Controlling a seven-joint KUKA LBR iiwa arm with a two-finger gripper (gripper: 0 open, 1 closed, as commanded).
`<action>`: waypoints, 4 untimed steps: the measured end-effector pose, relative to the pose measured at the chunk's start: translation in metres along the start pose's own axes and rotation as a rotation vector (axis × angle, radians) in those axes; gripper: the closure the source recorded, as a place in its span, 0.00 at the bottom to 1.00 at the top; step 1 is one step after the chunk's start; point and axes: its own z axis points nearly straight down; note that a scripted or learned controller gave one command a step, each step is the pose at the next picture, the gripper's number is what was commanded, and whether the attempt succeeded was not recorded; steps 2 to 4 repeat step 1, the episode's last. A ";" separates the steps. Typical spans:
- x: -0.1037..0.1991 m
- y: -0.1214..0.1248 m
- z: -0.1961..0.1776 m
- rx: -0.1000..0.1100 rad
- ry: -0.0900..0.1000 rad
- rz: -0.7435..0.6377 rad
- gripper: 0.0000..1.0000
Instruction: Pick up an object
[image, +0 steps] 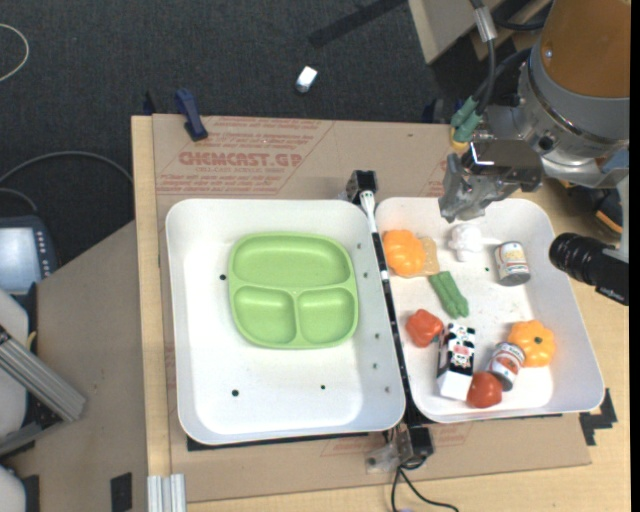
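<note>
Red tomato-like toy (485, 391) sits nearest the camera, at the near edge of the right bin (575, 345), touching a black-and-white milk carton (458, 361) and a small red-labelled can (507, 363). Same bin also has an orange mini pumpkin (532, 343), a red pepper-like piece (424, 327), a green pod-shaped vegetable (449, 293), an orange fruit (402, 252) lying against a tan cracker-like piece (428, 256), a second small can (512, 263), and a small white lumpy object (463, 239) near the far wall. Left bin (195, 330) carries a green three-compartment plate (294, 290), nothing on it. Gripper (462, 206) hangs over the far end of the right bin, just above and beside the white lumpy object; can't tell if it is spread or pressed together, the tips blur into dark metal, and nothing shows pinched in it. Progress call: pick not done yet, every object rests on the bin floor, nothing lifted. Likely target is the white object, being closest under the tool, but that's a guess. It looks small, pale, irregular, low contrast against the white bin, apart from its neighbours but close to the bin wall, so probably a tight approach. What's left: descend, close on something, lift clear.
</note>
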 end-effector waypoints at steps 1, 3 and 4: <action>0.070 -0.001 0.010 0.017 -0.003 -0.002 1.00; 0.070 -0.001 0.010 0.017 -0.003 -0.002 1.00; 0.070 -0.001 0.010 0.017 -0.003 -0.002 1.00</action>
